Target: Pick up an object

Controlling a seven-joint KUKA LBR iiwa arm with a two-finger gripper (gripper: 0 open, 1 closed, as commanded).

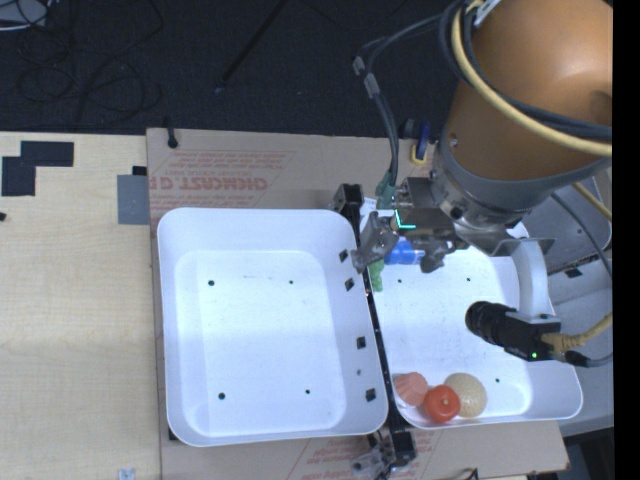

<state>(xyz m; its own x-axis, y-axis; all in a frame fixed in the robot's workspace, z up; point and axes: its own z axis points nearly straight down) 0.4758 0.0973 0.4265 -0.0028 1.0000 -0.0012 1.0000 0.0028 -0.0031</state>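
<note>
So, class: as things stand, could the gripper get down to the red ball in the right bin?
Probably yes. The red ball lies uncovered near the right bin's front edge, touching its neighbours; the gripper hangs over that bin's far end.

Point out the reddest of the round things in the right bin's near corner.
The red ball, in the middle of the cluster: saturated red, while the piece to its left is pale pink and the ball to its right is cream.

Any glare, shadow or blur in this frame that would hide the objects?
Camera view: left bin floor is washed out by bright light; the arm shades the right bin top around the gripper, blurring detail there; the red ball and neighbours stay clear.
</note>
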